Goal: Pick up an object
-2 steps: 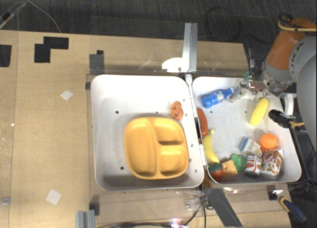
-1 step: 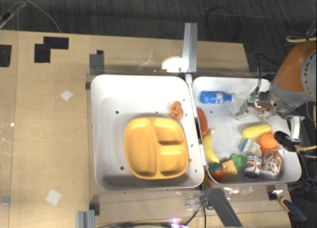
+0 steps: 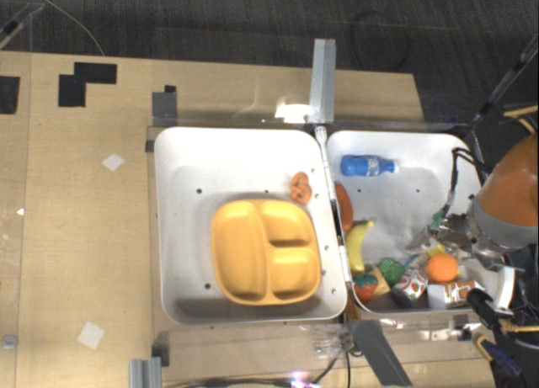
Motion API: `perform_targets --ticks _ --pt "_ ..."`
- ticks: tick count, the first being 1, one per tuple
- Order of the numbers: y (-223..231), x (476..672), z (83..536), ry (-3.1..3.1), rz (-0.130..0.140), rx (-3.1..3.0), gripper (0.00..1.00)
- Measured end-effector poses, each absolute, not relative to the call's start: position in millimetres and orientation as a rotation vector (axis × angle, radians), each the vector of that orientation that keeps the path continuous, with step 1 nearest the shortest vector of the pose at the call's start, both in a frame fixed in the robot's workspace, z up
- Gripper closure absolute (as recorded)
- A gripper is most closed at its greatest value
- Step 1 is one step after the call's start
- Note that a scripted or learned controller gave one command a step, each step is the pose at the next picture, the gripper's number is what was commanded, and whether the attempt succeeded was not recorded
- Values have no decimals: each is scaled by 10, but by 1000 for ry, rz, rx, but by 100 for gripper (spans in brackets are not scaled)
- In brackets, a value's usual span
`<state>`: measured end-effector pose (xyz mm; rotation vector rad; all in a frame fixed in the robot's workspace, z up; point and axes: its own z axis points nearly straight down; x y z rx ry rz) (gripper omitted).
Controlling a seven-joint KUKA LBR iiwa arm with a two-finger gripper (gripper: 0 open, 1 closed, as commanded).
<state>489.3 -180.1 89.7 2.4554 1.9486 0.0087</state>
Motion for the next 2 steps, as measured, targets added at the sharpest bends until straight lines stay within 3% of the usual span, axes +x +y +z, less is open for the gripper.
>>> perform_targets --ticks 1,2 --pt "-1818 4930 1020 1942 16 2444 100" --pt "-1679 4882 1182 2037 5 2388 100"
